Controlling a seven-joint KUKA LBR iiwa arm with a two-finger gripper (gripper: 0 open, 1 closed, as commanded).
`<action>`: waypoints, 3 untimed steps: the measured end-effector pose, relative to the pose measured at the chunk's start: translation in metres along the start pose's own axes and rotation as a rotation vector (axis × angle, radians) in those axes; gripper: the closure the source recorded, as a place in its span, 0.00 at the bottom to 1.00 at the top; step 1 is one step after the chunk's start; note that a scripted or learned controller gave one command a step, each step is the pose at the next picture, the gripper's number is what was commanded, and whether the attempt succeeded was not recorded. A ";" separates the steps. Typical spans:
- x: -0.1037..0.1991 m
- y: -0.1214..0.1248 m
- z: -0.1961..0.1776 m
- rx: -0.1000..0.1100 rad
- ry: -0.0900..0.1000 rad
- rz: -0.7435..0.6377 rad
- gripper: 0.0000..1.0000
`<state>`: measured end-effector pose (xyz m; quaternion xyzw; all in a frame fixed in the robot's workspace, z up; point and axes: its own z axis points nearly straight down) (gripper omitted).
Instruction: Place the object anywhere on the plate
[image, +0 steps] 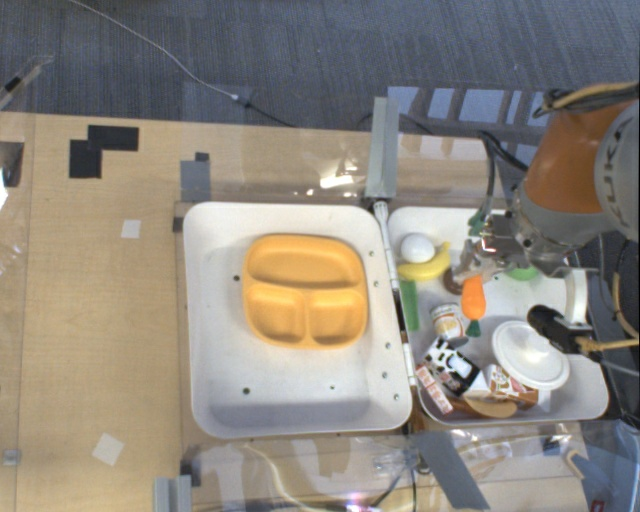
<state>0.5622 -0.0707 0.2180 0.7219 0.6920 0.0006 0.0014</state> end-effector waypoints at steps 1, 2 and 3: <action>0.093 0.043 -0.001 -0.001 0.004 -0.112 1.00; 0.155 0.043 -0.007 -0.001 0.003 0.013 1.00; 0.153 0.044 -0.007 -0.001 0.001 0.015 0.00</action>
